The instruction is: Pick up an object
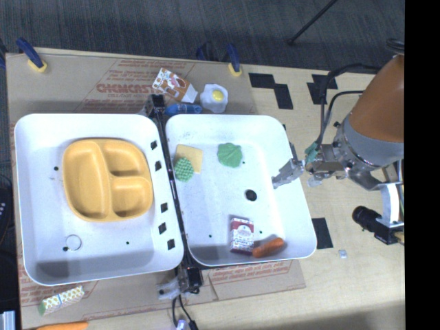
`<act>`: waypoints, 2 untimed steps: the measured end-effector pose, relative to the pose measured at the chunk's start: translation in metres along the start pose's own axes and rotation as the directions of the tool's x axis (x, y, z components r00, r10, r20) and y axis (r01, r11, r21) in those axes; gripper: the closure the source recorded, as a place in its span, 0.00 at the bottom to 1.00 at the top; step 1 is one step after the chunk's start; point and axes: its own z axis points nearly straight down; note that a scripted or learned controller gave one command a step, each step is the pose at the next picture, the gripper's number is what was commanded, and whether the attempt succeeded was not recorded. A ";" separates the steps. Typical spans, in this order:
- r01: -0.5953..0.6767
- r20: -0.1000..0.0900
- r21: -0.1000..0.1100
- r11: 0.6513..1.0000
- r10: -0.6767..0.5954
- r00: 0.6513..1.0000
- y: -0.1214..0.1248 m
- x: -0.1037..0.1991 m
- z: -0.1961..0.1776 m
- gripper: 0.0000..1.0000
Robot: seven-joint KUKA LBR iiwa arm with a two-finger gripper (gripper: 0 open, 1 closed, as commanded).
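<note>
Right bin (206, 249): red-white carton (241, 234) touching orange carrot (269, 247) at near edge. Gripper (287, 173) over right rim; grip state unclear.

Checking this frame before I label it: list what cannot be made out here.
- Tool, camera view: too small and blurred against the right bin's wall to read its state.
- Arm: cut off by the right edge.
- Small red box in the right bin: print too small to read.
- Orange object beside it: partly behind the box, identity unclear.
- Dark spot on the bin floor: too small to identify.
</note>
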 end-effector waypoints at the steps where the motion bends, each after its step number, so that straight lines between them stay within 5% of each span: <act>1: 0.139 -0.002 0.002 0.990 -0.139 0.990 -0.007 -0.024 0.162 0.00; 2: 0.280 -0.001 0.000 0.960 -0.280 0.960 -0.002 0.053 0.196 0.00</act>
